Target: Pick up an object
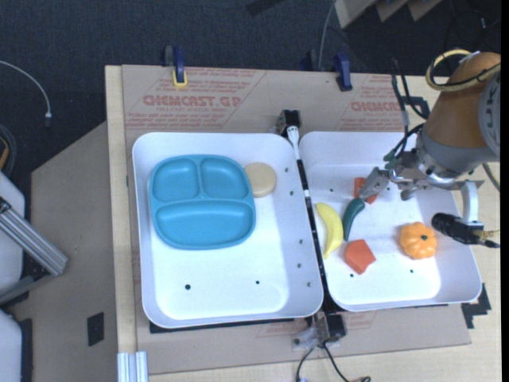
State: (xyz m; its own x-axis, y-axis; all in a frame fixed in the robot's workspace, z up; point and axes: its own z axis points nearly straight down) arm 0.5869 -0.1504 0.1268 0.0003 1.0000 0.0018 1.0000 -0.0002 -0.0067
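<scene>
My gripper (390, 185) is low over the back of the right bin (453, 289), below the grey wrist and its orange band. A small red piece (361, 187) lies just to its left, touching or nearly touching it. A dark green chili (352, 211) slants down from that red piece. Left of the chili lies a yellow banana (329, 228), beside the wall between the bins. An orange-red block (359, 255) sits in front of the chili. An orange pumpkin-like fruit (418, 240) rests to the right, in front of the gripper.
The left bin (223, 293) holds a blue divided plate (203, 202) and a beige round disc (260, 179) at its back right. A black part of the arm (457, 229) juts over the right bin's right rim. Blue clamps hold the board's far edge.
</scene>
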